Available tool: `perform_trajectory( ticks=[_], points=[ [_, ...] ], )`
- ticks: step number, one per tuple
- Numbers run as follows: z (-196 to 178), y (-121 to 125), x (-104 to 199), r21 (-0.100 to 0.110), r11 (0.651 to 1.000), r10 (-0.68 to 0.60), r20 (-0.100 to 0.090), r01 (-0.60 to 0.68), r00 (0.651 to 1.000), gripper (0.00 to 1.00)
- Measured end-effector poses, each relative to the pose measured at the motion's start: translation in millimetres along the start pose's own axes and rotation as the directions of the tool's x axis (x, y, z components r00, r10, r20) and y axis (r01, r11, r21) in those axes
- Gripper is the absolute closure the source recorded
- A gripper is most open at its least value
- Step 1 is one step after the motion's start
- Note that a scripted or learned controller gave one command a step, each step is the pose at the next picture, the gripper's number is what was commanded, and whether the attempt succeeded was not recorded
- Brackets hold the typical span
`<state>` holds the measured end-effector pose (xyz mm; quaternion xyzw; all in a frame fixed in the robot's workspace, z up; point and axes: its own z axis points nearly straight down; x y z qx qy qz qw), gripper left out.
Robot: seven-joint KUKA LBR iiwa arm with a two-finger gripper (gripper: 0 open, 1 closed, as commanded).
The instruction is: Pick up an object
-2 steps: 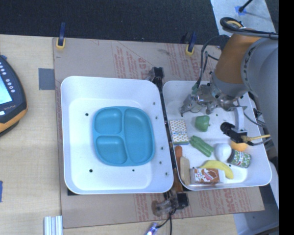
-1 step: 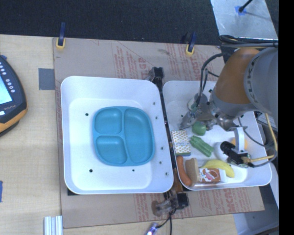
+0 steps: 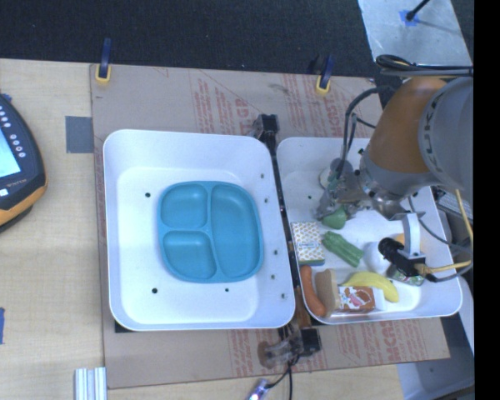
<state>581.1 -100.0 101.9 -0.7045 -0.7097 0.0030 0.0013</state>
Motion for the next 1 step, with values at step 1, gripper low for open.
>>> perform_trajectory(
  ticks=[1],
  points=[
    [-91.2,-3.3,65.3,-0.006,1.000,0.002,-0.003,-0.002,1.000,1.00]
  ],
)
